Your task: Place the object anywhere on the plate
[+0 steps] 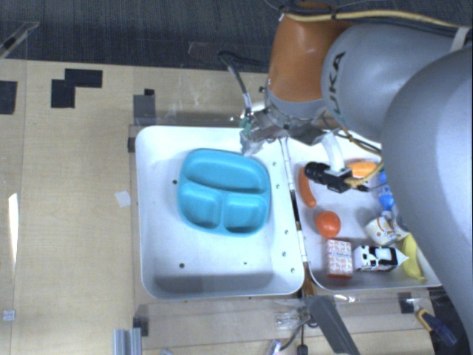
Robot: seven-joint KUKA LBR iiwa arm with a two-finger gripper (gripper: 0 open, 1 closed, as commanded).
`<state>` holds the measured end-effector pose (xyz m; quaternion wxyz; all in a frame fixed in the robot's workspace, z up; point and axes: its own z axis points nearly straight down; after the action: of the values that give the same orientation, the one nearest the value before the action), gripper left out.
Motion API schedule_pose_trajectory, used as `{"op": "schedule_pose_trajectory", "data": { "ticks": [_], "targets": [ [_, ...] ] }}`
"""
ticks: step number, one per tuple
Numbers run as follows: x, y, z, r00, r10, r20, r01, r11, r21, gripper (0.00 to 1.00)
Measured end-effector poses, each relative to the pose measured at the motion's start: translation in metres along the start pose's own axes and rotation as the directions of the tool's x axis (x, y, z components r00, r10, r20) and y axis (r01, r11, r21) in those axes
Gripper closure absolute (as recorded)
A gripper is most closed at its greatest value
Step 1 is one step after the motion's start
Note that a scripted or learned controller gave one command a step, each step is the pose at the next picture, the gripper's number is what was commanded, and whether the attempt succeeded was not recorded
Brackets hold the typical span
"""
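A blue plate (223,191) with three compartments lies in the left white bin (159,220), slightly toward its far side. My gripper (251,137) hangs over the far right corner of that bin, just beyond the plate's far right rim. It looks small and blurred under the orange wrist band, and I see no object clearly in it. The loose objects lie in the right bin (319,276).
The right bin holds a red-orange sausage shape (305,189), an orange ball (327,222), a checkered box (338,257), a black-and-white cow toy (377,257), a white cup (380,229), a yellow banana (411,263) and an orange piece (362,168). The arm covers that bin's far right.
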<state>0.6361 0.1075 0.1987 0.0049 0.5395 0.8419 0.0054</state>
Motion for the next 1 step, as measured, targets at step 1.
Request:
{"op": "schedule_pose_trajectory", "data": {
  "ticks": [1],
  "targets": [
    [0.0162, -0.0444, -0.041, 0.989, -0.148, -0.002, 0.148, 0.989, 0.007, 1.0]
  ]
}}
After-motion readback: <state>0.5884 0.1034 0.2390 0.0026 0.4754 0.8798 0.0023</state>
